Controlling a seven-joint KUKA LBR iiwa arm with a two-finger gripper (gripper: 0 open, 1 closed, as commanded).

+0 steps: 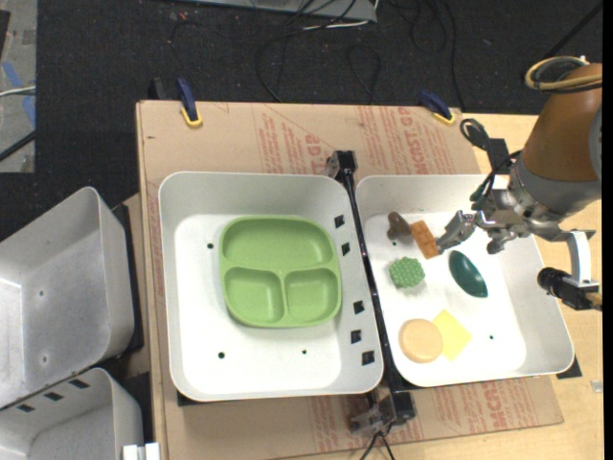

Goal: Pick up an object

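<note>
Dark green oval object [467, 273] lies on the floor of the right white bin [536, 353], just below the gripper [479, 226] and apart from it. The gripper hangs over the upper right part of this bin, at the end of a grey arm with an orange band [565, 142] that reaches in from the right. Its two fingers appear spread, with nothing between them, though the metal parts are small and hard to read. Just left of the jaws lie an orange block [425, 239] and, touching it, a small brown piece [397, 224]. Lower left of the jaws sits a green knobbly ball [407, 272]. Further below rest a round tan disc [420, 339] and a yellow square piece [452, 333], touching each other. Well to the left of the jaws, the left white bin [192, 353] holds a light green divided plate [281, 271] with three compartments. Both bins stand side by side on a cardboard sheet [249, 132].
</note>
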